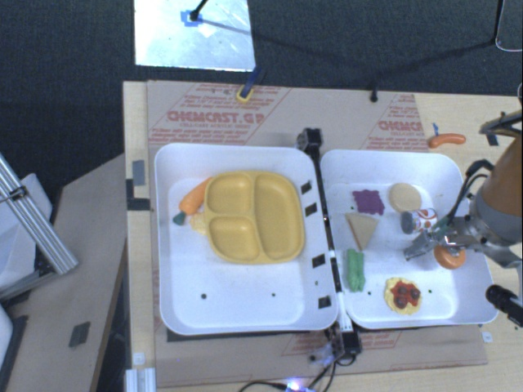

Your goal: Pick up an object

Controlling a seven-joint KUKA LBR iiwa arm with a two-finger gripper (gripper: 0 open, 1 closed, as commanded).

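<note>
1. I have the gripper (pixel 423 243) low in the right bin (pixel 445 168), near its right wall, with the arm (pixel 500 202) reaching in from the right.
2. I cannot tell how the jaws stand; the metal parts blur together at this slant, and I see nothing clearly between them.
3. The nearest candidates are an orange round piece (pixel 449 257) just right of the tip and a small grey-and-red can-like object (pixel 417 220) just beyond it. I judge one of these to be the target.
4. To do this step well, I would centre the tip over one item only, since the two sit close together and a descent between them would likely push both aside.
5. I would also keep off the bin wall; the orange piece lies near it, leaving little room on that side.
6. Other options lie well apart and are easier to isolate: a purple piece (pixel 368 201), a cream disc (pixel 404 195), a tan wedge (pixel 361 229), a green stick (pixel 355 269) and a red-and-yellow round (pixel 403 294).
7. The left bin (pixel 176 243) holds a yellow divided tray (pixel 249 216) with a toy carrot (pixel 193 197) touching its left edge.
8. Both bins sit on a bench (pixel 343 109) covered in printed cardboard; a dark floor surrounds it, with a shiny panel (pixel 194 24) at the far side.
</note>
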